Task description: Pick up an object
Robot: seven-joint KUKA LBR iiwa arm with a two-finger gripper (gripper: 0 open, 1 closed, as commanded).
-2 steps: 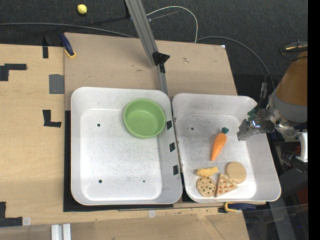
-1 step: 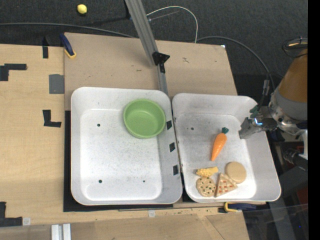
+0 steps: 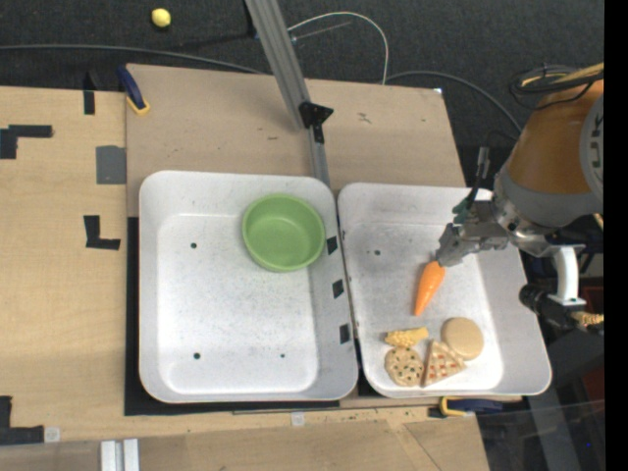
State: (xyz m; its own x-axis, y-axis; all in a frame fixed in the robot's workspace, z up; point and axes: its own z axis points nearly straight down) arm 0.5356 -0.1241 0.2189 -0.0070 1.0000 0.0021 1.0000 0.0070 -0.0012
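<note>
**Desk:** What are you seeing on your end?

**Me:** I have the gripper [image 3: 459, 241] hanging over the right bin [image 3: 392, 214], towards its 1 o'clock corner. The tip is just above the top of a toy carrot [image 3: 429, 287], which lies near the bin's middle, narrow end pointing to about 7 o'clock. My guess is that the program has picked the carrot because it sits apart from the other toys, with bare floor around it.

**Desk:** And the jaws?

**Me:** They look like a dark, narrow point just off the carrot's wide end. I can't tell how far apart they stand, and I see nothing between them, so I don't count the carrot as held.

**Desk:** What else is in that bin?

**Me:** A cluster at 5 o'clock: a corn cob [image 3: 406, 338], a round cookie [image 3: 402, 366], a pizza slice [image 3: 441, 363] and a tan bun [image 3: 462, 339], all touching or nearly so. They are crowded, which I judge a worse pick. The left bin [image 3: 186, 263] has a green bowl [image 3: 284, 232] at its 1 o'clock.

**Desk:** Arm pose?

**Me:** It reaches in from 3 o'clock, orange band [image 3: 554, 150] over the bin's far edge, wrist angled down and inward towards the carrot. On the tabletop [image 3: 59, 263] beyond, nothing matters to the pick.
</note>
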